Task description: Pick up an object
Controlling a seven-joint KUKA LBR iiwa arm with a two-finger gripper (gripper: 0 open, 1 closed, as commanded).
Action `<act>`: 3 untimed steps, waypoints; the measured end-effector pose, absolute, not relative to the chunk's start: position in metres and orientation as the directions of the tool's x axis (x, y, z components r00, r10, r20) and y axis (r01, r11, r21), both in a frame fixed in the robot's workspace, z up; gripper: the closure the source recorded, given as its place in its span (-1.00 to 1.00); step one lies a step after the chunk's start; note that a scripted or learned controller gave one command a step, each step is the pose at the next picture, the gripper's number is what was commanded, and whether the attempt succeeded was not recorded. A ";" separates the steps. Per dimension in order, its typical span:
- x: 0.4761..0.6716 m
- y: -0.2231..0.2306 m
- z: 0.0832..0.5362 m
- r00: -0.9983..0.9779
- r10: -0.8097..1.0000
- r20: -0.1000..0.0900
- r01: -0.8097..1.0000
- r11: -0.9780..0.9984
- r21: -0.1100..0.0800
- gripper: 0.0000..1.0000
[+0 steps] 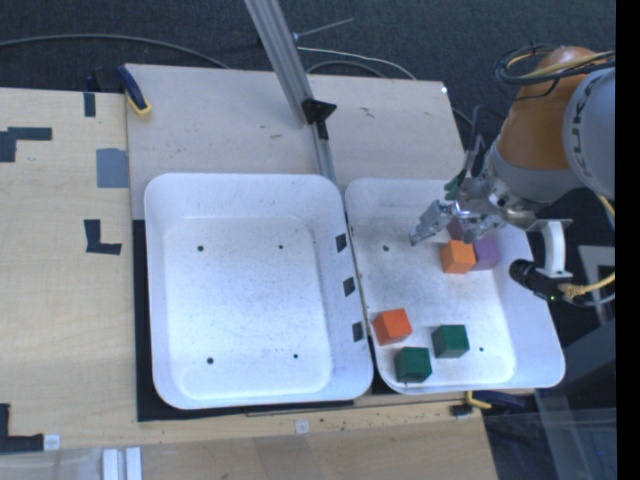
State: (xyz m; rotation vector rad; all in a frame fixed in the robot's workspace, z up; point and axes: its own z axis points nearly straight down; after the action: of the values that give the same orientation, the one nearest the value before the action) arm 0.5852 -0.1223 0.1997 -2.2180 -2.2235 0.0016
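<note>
- The desk carries two shallow white bins side by side: the left bin and the right bin.
- The arm reaches in from 3 o'clock, its orange band above the wrist, and hangs over the right bin's 1 o'clock corner.
- The end effector sits low over that bin, fingers pointing toward 9 o'clock. From where I stand I cannot tell how far apart they are, nor whether anything is between them.
- Just below the end effector, toward 6 o'clock, lies an orange block, touching or overlapping a purple block on its 3 o'clock side.
- Nearer the bin's 6 o'clock edge lie three more: an orange-red block, a dark green block to its 3 o'clock, and a second green block between and below them.
- A metal rail slants across the desk from 12 o'clock down toward the gap between the bins.
</note>
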 end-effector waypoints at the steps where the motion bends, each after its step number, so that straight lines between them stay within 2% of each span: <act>1: 0.579 -0.170 0.293 0.001 1.000 -0.004 1.000 -0.001 0.007 -1.00; 2: 0.590 -0.177 0.291 -0.001 1.000 -0.002 1.000 0.001 0.000 -1.00; 3: 0.553 -0.196 0.202 0.002 1.000 0.001 1.000 -0.002 -0.010 -1.00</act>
State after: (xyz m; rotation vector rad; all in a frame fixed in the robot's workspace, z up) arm 0.5532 -0.1963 0.2020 -2.2180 -2.2132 0.0102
